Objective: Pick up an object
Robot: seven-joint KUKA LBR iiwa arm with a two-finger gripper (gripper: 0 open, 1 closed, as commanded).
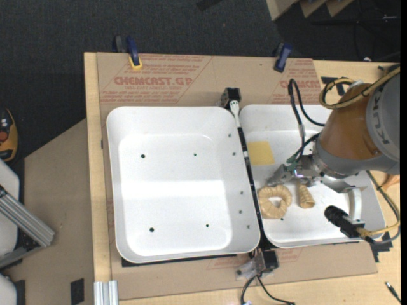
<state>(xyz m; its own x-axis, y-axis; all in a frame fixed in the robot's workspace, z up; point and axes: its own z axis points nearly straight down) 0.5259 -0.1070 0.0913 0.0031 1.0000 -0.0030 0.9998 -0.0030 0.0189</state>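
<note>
The pincer (287, 173) was low in the right bin (270, 122), near the desk's right edge. I could not tell if it was open or closed. The tan ring (275, 201) lay just beside it on the bin floor. It looked like nothing was grabbed yet.

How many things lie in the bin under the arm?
3: a yellow square by the divider, a tan ring nearer the front, a small tan piece beside it. The arm covers part of the bin; more may be hidden.
</note>
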